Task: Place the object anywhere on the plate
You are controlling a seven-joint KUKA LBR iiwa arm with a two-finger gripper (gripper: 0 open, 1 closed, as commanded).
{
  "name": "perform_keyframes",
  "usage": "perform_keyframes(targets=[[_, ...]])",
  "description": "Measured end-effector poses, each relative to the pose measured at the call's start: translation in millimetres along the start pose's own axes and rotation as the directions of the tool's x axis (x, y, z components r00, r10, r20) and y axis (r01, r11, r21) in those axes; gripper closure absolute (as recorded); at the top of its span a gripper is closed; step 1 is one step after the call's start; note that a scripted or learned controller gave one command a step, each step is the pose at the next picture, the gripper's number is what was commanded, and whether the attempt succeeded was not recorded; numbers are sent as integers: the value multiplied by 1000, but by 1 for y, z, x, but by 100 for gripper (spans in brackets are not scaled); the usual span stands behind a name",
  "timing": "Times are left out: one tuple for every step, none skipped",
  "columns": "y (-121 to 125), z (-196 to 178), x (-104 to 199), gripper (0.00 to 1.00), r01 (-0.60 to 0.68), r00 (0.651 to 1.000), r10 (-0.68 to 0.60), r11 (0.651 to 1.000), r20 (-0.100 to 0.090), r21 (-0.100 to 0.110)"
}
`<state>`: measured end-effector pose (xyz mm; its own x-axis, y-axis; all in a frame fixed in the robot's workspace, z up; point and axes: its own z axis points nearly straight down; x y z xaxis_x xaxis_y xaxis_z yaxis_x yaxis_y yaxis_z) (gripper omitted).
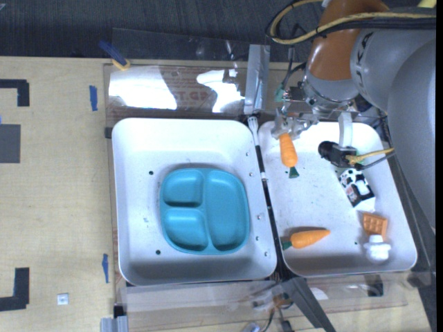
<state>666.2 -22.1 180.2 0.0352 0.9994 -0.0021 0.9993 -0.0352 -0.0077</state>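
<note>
At the near edge of the right bin point(332, 263) lie a small white piece point(378, 250), an orange waffle-like block point(374, 223) and a second carrot point(309, 238) on its side. In the left bin point(131, 185), the blue divided plate point(205, 209) lies flat. A black-and-white item point(355, 186) lies farther back on the right. Behind it, the tool point(288, 127) pinches the top of the carrot point(287, 151), which hangs green tip down by the bins' adjoining walls, apart from the plate.

Upright carrot point(287, 151) in pincer point(291, 128); blue plate point(205, 209) flat.
</note>
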Motion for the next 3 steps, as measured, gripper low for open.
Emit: perform_keyframes(targets=[[-40,-19,62,100,447,894,-447,894,-2,0],[-95,-41,167,100,372,928,-372,928,-3,0],[-94,-40,162,0,365,931,-365,931,0,2]])
